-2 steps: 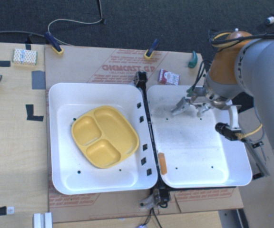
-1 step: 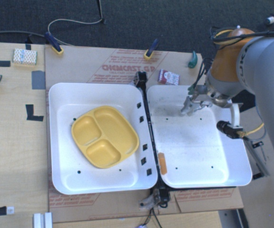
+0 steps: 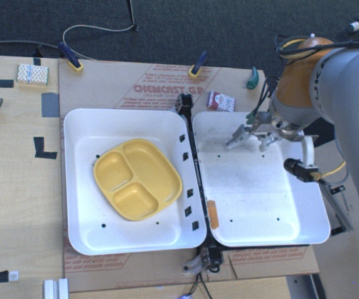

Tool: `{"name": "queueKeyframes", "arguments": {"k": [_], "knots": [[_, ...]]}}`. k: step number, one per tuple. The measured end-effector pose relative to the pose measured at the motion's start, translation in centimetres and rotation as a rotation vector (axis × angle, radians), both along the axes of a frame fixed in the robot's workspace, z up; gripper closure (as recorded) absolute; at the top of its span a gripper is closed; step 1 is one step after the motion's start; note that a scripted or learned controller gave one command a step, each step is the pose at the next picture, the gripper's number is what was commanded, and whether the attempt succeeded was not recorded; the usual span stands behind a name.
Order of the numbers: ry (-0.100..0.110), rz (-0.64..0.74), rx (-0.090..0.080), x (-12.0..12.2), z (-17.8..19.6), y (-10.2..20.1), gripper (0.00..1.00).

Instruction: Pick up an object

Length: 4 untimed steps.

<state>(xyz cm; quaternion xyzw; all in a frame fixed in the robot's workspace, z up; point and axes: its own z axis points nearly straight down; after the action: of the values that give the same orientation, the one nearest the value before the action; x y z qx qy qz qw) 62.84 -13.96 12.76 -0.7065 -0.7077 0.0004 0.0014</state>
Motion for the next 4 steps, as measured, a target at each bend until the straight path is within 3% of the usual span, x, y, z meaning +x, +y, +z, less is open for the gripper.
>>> {"name": "queueKeyframes", "arguments": {"k": [1, 2, 3, 4], "knots": [[-0.004, 0.0, -0.003, 1.2, -4.2, 1.2, 0.0], [-0.005, 0.0, -0.004, 1.3, -3.2, 1.2, 1.0], [-0.004, 0.0, -0.003, 1.3, -3.2, 1.2, 0.0], [-0.003, 0.001, -0.002, 1.3, -2.3, 1.3, 1.0]]}}
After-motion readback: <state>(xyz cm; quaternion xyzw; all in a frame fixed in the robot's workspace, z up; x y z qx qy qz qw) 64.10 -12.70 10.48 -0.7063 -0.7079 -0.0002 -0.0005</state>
